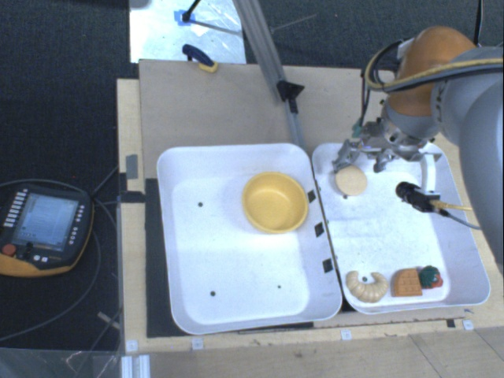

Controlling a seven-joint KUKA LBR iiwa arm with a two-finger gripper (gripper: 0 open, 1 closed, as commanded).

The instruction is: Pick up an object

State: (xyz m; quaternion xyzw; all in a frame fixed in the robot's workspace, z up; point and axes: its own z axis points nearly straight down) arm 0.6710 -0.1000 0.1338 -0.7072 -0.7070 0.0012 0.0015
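Camera view, left to right, with the right-hand shallow white bin [465,274] as landmark. Well left of it, off the bench: a yellow-and-grey handheld control pendant with a lit screen [43,231]. Just left of it, touching along the shared edge: the left-hand shallow white bin [189,290], holding a round yellow plastic bowl [275,201] upright toward its far right part. Inside the landmark bin, far-left corner: a pale tan round disc-shaped piece, like a biscuit or bun [351,182]. Directly above and just beyond that: the two-finger gripper [364,157], metal fingers spread fairly wide, nothing between them, one tip near the disc's far edge. Along the near wall of the same bin: a cream ridged croissant-shaped toy [367,286], beside it an orange-brown square cracker-like piece [407,282], touching a small red-and-green strawberry-like toy [430,276].

Likely risks: disc lying flat and close to the bin wall, so a fingertip could strike the wall or slide over the low top; closing off-centre could flick it away.
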